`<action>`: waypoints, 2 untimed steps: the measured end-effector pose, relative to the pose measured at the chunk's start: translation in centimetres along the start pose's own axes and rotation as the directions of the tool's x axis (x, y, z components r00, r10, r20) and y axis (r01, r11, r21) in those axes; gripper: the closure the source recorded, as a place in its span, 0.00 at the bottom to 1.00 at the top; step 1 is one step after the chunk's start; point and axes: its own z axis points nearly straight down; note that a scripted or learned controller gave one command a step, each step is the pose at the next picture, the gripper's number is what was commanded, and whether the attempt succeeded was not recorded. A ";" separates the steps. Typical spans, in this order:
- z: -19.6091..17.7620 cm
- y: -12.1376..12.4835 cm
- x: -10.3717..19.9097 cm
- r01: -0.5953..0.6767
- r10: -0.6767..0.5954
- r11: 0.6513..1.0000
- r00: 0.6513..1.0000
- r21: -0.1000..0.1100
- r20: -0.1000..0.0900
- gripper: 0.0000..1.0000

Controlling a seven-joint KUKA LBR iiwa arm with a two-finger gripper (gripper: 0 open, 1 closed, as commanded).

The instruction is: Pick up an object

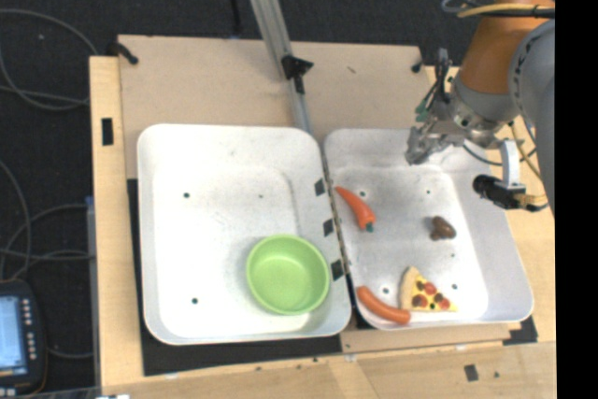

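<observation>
Front edge, right bin: from my seat I've got a hot dog [383,305] lying along the near rim of the right bin [486,201], long axis running left-right, tipped a bit toward the near-right corner. Just beside it sits a pizza slice [425,292], point aimed away from me, crust end at the rim.

Left bin: the left bin [206,192] has a green bowl [288,273] sitting upright in its near-right corner, close to the divide between the bins.

Mid right bin: small brown lump [442,227] out on its own, too blurry for me to say what it is or which way it points.

Carrot: carrot [356,206] up against the left wall of the right bin, long axis diagonal, green end toward me and to the right, orange tip pointing back-left.

Arm: grey arm with the orange band [495,47] comes in from the right, wrist bent down over the far right corner of the right bin.

Tool: the tool [422,149] hangs over the far edge of that bin, well apart from every item. Honestly can't tell if it's spread or pressed together at this resolution.

Tabletop: tan tabletop [206,79] behind, with a metal pole [266,9] leaning across it.
</observation>
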 end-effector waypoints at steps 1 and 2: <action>-6.6 0.1 -0.1 0.002 -0.002 1.000 1.000 -0.004 -0.002 1.00; -12.1 0.3 -0.3 0.003 -0.003 1.000 1.000 -0.004 -0.002 1.00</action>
